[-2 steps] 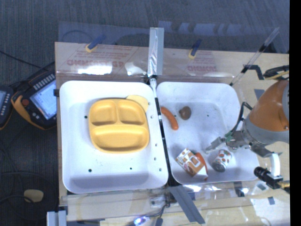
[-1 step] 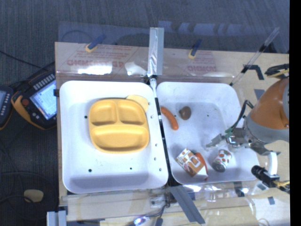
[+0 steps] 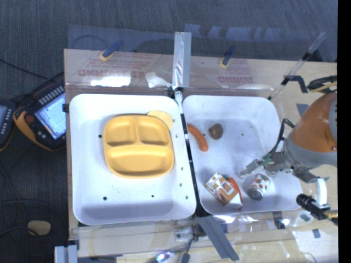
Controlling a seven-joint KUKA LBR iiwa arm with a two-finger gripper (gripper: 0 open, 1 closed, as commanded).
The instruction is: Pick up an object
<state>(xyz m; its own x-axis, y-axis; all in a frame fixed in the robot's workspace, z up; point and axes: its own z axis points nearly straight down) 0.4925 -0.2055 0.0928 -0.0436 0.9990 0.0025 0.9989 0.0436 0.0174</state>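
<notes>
Two white bins sit side by side on the table (image 3: 247, 70), and each has something in it. Nearest the front edge, in the right bin (image 3: 249, 106), a small carton (image 3: 223, 189) with orange and white print lies tipped on its side. Just beside it to the right lies a little can (image 3: 258, 186), also on its side, close to the carton, though I cannot tell whether they touch. The hand (image 3: 256, 167) hangs right above the can, coming in from the right under the arm's orange band (image 3: 318, 127); whether it is open or closed I cannot tell from here, and nothing I can see sits in its grip.

Farther back in the same bin, a small brown lump (image 3: 215, 130) rests on the floor, with an orange sausage (image 3: 197, 137) just beside it on the left, lying at a slant against the wall that divides the bins.

The left bin (image 3: 79, 163) holds a yellow tray (image 3: 138, 146) with three compartments, lying flat toward the back, with a pale yellow piece (image 3: 162, 115) peeking out from behind its far right corner.

Beyond the bins, two blue and yellow clamps (image 3: 111, 51) grip the back of the table. Off to the left, a handheld controller (image 3: 43, 118) with a lit screen lies on the floor.
</notes>
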